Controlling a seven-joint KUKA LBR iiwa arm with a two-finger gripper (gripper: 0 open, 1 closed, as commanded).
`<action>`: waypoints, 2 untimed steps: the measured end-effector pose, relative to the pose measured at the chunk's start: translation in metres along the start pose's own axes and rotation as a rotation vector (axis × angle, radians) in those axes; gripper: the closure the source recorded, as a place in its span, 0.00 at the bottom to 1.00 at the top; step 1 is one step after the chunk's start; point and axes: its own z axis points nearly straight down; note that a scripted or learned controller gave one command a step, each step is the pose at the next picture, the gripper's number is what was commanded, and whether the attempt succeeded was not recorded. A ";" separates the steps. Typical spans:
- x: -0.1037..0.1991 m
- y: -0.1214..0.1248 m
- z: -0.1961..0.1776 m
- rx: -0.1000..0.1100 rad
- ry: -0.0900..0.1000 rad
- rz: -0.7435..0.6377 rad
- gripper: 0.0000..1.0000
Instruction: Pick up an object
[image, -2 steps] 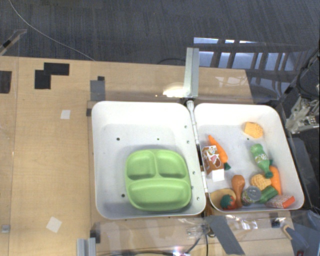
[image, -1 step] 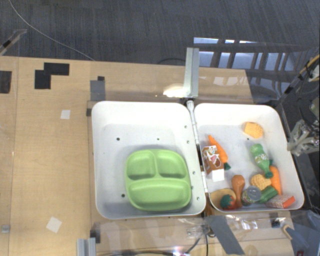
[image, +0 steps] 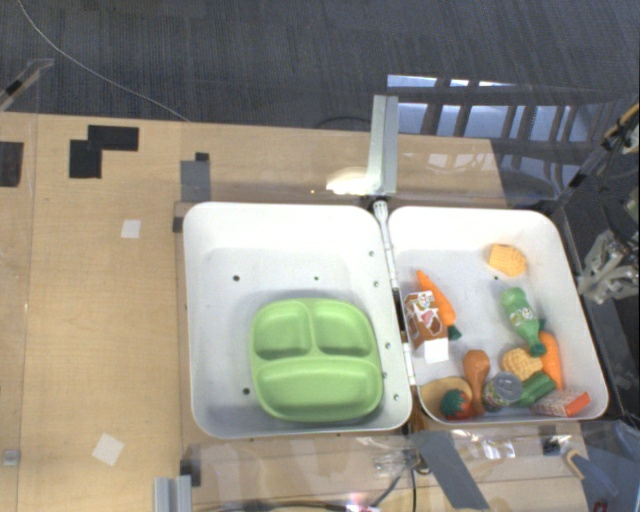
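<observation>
Toy food pieces (image: 500, 375) are what we have to choose from, and in the camera view they all lie in the right bin (image: 450, 240), most of them heaped in its near corner, lower in the picture than the gripper (image: 606, 264). We see what we take to be the gripper, a grey shape just outside that bin's right wall, apart from every piece. It is too small and blurred for us to tell how its jaws stand, and we see nothing in them. Closest to the jaws, toward the bin's middle, a yellow piece (image: 507, 260) lies alone on bare floor, with a green bottle (image: 520, 313) a little nearer the heap. An orange carrot (image: 436, 295) and a small carton (image: 424, 318) lie across the bin from the jaws, against the divider. Beyond the divider, the left bin (image: 260, 250) holds a green divided plate (image: 318, 360). We judge the task to be at its start, with the approach not yet made. The next move calls for carrying the jaws over the wall and down onto one piece. The yellow piece looks the safest choice to us, since it touches nothing else.
</observation>
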 end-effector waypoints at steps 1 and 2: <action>-0.003 -0.001 -0.013 0.007 -0.009 0.002 1.00; -0.005 -0.002 -0.026 0.014 -0.018 0.004 1.00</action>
